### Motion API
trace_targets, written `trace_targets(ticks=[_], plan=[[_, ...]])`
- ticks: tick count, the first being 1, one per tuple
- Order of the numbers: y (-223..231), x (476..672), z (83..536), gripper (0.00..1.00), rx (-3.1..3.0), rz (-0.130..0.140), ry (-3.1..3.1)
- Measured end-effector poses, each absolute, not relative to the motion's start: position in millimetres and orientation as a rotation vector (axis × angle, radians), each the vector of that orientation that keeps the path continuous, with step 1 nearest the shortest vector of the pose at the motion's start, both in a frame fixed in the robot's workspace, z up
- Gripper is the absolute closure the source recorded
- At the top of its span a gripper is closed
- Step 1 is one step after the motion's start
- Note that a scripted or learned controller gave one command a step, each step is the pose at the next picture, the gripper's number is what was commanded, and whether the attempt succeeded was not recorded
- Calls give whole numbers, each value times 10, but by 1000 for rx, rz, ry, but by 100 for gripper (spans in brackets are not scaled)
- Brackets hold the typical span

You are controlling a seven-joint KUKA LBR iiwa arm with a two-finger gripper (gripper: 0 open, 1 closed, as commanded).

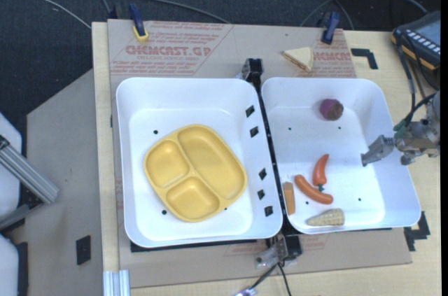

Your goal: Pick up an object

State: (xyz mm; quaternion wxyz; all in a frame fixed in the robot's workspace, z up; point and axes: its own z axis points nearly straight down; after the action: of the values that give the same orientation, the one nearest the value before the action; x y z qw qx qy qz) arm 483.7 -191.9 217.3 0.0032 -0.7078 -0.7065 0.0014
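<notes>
Hovering over right bin (392, 210), fingers (378, 150) state unclear; hot dog (313, 189) nearby.

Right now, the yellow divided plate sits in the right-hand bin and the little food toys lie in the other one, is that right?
Not quite. The camera view shows the yellow divided plate in the left-hand bin. The little food toys, such as the purple ball and the red chili, lie in the other one, the right-hand bin.
</notes>
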Motion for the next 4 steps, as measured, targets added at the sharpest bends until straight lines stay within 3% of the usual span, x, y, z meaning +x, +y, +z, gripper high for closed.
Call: trace_targets(ticks=[1, 3, 4], plan=[[-1919, 4853, 2196, 0, -2221, 0, -2220], [-1717, 4891, 1144, 0, -2215, 3, -2217], [-1708, 4883, 830, 0, -2217, 2, -2217]])
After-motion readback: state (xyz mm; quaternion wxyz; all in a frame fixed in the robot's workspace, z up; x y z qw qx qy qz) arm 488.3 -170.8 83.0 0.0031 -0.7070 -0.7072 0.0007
